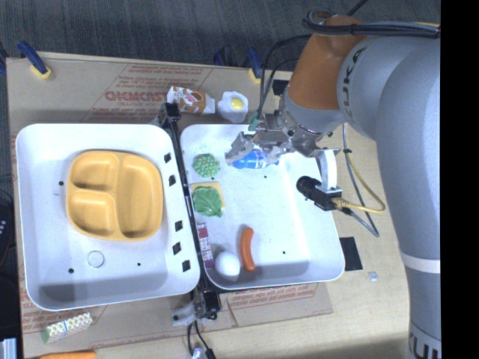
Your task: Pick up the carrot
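Near the front wall of your right bin [322, 223], the carrot [247, 248] lies flat, with a white egg [227, 264] just beside its lower end. Your claw [251, 149] hangs over the back of that same bin, well apart from the carrot, directly above a blue item [251, 161]; you cannot tell how its grip stands. Your left bin [37, 200] carries a yellow divided tray [116, 194].

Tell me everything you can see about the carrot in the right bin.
The carrot is a short orange stick with rounded ends, smooth like plastic. It lies flat, almost lengthwise toward the camera, on the floor of the right bin near its front edge. A white egg sits against its lower left side. The gripper is apart, at the bin's back.
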`<state>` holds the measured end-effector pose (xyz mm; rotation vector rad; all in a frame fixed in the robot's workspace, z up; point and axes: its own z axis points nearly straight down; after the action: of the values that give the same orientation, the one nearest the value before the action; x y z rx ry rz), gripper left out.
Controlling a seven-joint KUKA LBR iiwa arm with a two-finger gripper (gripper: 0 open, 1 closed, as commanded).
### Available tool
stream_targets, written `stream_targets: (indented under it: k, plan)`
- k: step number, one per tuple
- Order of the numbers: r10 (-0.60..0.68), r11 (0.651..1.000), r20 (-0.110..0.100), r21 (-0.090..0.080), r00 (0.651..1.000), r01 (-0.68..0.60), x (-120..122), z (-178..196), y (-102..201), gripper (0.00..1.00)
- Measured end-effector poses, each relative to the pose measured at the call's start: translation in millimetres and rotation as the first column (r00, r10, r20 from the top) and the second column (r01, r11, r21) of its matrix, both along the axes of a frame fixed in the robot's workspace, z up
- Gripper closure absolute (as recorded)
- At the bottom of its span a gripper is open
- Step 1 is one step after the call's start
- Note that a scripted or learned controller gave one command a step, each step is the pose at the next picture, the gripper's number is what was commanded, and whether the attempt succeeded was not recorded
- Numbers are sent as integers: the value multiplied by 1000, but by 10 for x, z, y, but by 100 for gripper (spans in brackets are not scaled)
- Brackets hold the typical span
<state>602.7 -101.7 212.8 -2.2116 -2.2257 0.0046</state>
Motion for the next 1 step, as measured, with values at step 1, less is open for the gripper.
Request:
stream_targets:
  k: [1]
  plan:
    - [-45, 999, -2, -1, 999, 45, -162, -1056, 97, 0]
